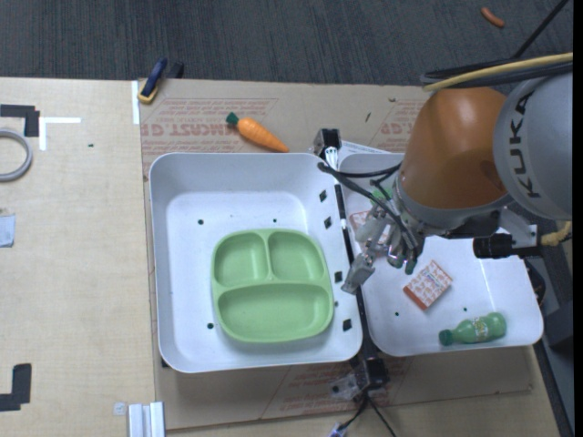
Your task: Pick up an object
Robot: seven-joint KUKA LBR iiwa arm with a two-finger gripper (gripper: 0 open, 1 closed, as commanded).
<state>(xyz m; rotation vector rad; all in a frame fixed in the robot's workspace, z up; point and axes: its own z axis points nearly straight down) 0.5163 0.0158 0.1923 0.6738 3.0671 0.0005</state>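
1. Overhead, the grey arm (pixel 510 144) with its orange band reaches in from three o'clock and covers the upper part of the right bin (pixel 510 321)
2. Left bin (pixel 173 271) sits just beside the right one, their inner walls meeting along a dark seam
3. A green divided plate (pixel 271 285) lies flat in the left bin, toward its six o'clock half, two small compartments at twelve o'clock and one long one at six
4. The gripper (pixel 364 264) hangs below the orange band, at about nine o'clock of the right bin, its metal fingers (pixel 353 279) pointing down toward the seam between the bins; nothing shows between them, and whether they stand apart or together I cannot tell
5. A green bottle (pixel 474 330) lies on its side at the right bin's five o'clock edge
6. A small red-and-white box (pixel 427 284) lies flat near the right bin's middle, at four o'clock of the gripper and apart from it
7. A toy carrot (pixel 257 132) lies on the cardboard outside, at twelve o'clock of the left bin
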